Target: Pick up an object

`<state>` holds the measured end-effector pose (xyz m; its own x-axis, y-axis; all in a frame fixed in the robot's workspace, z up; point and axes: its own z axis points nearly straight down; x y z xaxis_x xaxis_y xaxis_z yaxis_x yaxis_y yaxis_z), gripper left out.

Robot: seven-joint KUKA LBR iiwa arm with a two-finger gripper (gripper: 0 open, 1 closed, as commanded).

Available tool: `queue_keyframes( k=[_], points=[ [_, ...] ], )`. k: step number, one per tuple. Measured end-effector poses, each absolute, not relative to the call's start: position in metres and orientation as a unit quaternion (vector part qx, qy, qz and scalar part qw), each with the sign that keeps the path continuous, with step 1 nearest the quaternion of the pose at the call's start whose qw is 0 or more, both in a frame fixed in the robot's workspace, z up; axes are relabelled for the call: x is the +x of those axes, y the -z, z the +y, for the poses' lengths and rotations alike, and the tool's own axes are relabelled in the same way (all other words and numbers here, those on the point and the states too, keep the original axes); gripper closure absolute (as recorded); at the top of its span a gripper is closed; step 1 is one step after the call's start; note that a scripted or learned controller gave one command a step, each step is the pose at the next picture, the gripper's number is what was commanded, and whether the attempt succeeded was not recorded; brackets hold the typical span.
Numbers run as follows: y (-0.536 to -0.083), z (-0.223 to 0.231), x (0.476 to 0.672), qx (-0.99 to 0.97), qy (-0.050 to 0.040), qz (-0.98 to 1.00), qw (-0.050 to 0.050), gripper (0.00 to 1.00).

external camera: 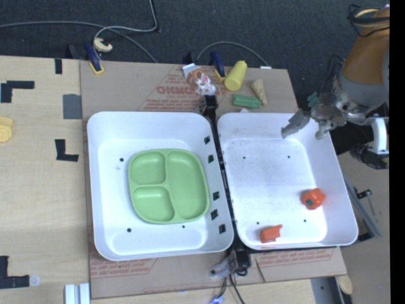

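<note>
pincer [309,126] open above right bin's [266,176] far edge, holding nothing.

Dark carpet floor [253,11] (cable [150,8] trailing), wooden bench [38,170], cardboard sheet [139,87].

red "CHEWY" print, upside-down, on cardboard [166,88]

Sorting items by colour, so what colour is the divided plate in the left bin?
Light green; the divided plate shows clearly in the camera view.
</note>
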<state>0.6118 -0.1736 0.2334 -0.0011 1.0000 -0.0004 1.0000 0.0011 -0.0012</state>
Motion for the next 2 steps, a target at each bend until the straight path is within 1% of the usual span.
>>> queue_keyframes(
  k=[1, 2],
  points=[
    [-0.188, -0.224, 0.578, -0.707, -0.0015, -0.707, 0.0, 0.0],
    [-0.087, -0.224, 0.536, -0.707, 0.0009, -0.708, -0.001, 0.0]
  ],
)
